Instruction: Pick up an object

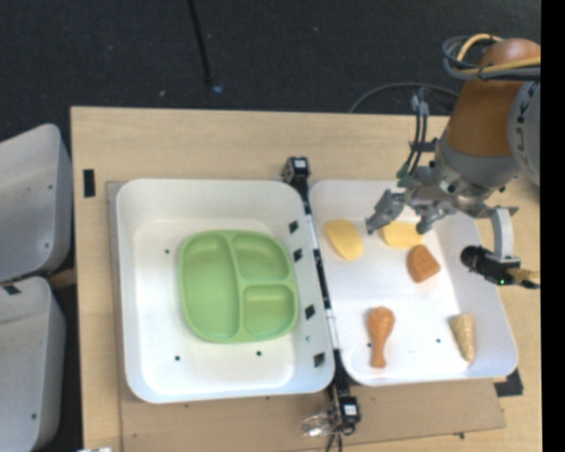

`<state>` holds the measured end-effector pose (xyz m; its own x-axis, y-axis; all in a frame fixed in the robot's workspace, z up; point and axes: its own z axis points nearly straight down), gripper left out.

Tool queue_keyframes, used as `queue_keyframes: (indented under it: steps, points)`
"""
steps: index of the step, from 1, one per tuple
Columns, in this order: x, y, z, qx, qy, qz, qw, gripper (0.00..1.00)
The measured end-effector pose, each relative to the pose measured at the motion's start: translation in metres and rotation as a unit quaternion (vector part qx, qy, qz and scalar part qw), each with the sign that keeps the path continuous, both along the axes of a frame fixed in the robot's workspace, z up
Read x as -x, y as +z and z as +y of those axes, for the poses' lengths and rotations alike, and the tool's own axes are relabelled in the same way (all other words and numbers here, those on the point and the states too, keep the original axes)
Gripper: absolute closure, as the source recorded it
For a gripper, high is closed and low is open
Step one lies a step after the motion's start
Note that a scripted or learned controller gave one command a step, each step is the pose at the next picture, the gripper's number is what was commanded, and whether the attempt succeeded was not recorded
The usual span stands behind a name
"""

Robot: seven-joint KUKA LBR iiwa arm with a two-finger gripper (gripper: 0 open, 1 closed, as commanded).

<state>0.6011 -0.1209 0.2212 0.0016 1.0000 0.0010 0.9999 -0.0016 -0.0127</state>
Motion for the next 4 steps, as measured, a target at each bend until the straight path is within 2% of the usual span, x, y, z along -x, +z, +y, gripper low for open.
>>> queue_keyframes:
  steps: [1,3,4]
  points:
    - [-0.003,0.008,0.0,0.0009,0.001,-0.007,1.0,0.0]
    - [-0.003,-0.115,0.004,0.0011,0.001,-0.005,1.0,0.0]
    - [-0.004,-0.12,0.003,0.0009,-0.001,-0.006,1.0,0.0]
